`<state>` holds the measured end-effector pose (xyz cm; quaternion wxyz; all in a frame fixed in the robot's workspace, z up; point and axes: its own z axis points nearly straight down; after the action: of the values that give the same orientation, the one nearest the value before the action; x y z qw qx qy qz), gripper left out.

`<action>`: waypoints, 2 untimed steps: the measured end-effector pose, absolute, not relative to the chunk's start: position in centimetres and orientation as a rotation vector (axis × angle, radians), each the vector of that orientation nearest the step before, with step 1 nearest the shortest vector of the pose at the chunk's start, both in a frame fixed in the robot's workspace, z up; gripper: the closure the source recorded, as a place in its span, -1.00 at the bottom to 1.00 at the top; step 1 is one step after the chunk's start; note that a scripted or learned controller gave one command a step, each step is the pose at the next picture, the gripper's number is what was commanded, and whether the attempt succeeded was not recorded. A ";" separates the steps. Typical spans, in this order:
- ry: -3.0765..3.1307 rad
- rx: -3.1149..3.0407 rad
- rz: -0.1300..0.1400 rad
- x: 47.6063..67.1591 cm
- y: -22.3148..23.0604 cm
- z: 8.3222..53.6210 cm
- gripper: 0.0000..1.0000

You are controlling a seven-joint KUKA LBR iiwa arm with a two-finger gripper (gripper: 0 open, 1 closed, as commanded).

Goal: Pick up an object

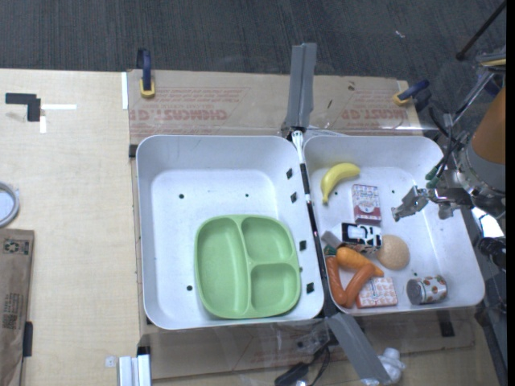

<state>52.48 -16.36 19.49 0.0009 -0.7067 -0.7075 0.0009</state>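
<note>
Two bins (153, 215) (463, 240), one green tray (248, 265) (three compartments), one banana (338, 179), two carrots (352, 258) (334, 278).

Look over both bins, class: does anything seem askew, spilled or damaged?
Nothing is spilled or visibly damaged. The green divided plate lies flat in the left bin. In the right bin, a small can lies on its side, and the carrots are heaped against the other items rather than set apart.

Gripper (409, 206) hovers in the right bin (463, 240) above a banana (338, 179), carrots (354, 268) and a can (426, 289).
</note>
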 end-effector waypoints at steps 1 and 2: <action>-2.171 -2.270 0.002 59.1 -12.0 9.1 -1.00; -2.168 -2.271 0.005 59.1 -12.1 10.0 1.00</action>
<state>59.09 -12.11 9.95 0.0009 -0.7234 -0.6904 0.0015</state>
